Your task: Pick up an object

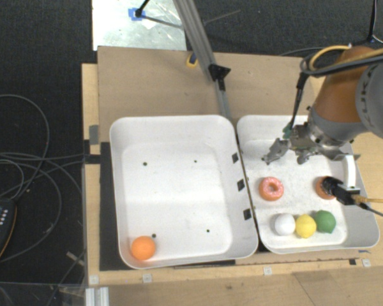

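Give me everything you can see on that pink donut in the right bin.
The pink donut is a small ring with pink icing on top and an orange-tan rim showing around the edge; it looks like a toy, perhaps plastic or rubber. It lies flat, hole up, on the floor of the right bin, in its left half, near the divide between the bins. Nothing touches it: the claw hangs above and behind it, and the white ball sits apart in front.

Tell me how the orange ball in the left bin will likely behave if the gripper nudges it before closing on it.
The orange ball looks round and smooth, so it would probably roll at a touch. It sits near the left bin's front-left corner, so the walls may stop it quickly but could crowd the fingers. It seems small and likely light. The gripper is over the right bin.
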{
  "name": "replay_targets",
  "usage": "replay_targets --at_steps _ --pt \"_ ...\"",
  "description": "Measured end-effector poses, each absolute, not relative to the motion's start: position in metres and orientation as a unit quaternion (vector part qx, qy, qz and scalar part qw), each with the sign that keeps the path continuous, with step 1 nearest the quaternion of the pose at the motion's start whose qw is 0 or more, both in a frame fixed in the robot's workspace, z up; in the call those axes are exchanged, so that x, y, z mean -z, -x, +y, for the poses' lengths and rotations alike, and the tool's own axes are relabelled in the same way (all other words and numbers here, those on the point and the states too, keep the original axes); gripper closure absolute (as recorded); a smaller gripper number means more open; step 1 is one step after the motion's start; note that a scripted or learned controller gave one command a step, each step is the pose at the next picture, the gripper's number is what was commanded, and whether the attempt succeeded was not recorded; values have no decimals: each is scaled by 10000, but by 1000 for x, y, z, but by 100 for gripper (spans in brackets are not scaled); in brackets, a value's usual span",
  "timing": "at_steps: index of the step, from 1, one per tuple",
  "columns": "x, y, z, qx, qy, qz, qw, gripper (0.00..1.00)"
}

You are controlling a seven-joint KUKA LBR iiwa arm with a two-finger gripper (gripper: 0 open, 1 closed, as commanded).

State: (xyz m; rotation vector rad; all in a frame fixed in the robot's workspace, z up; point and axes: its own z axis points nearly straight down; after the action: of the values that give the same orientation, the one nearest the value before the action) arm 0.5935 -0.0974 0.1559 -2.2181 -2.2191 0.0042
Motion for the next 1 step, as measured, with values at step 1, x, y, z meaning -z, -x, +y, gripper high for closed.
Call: replay_targets --at_steps 1 --pt "-94 -595 -94 -11 7068 -7074 20 0"
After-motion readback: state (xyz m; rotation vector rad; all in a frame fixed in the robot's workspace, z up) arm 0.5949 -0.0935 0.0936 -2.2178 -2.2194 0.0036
